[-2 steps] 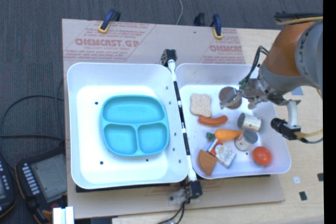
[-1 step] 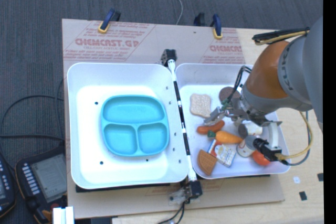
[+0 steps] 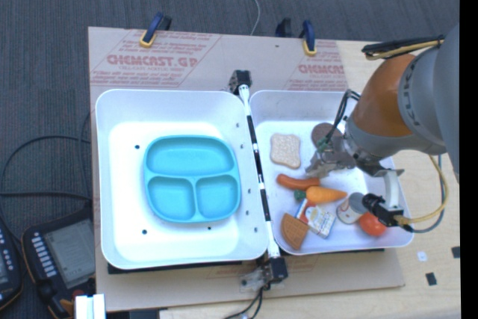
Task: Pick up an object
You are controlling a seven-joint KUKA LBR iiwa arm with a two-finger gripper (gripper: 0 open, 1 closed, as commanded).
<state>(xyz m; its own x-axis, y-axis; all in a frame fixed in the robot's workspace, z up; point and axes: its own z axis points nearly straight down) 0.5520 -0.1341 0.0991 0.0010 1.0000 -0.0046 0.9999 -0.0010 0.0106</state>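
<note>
My gripper [image 3: 323, 163] hangs low in the right bin [image 3: 261, 104], at its middle. It is just right of a slice of toast [image 3: 285, 150] and just above a red sausage [image 3: 297, 181]. An orange carrot [image 3: 326, 195] lies below the sausage. Nothing visibly sits in the gripper. A brown waffle piece [image 3: 293, 230] and a small printed packet [image 3: 322, 220] lie near the bin's front wall. A red tomato [image 3: 371, 225] rests in the front right corner beside a round grey piece [image 3: 348, 210]. The arm hides the bin's right side.
The left bin [image 3: 112, 131] holds a blue three-part plate [image 3: 193, 177]. A black-and-white bar [image 3: 254, 153] runs along the divide between the bins. Blue clamps [image 3: 154, 28] grip the cardboard at the back. A yellow cable [image 3: 429, 217] loops past the right bin's front corner.
</note>
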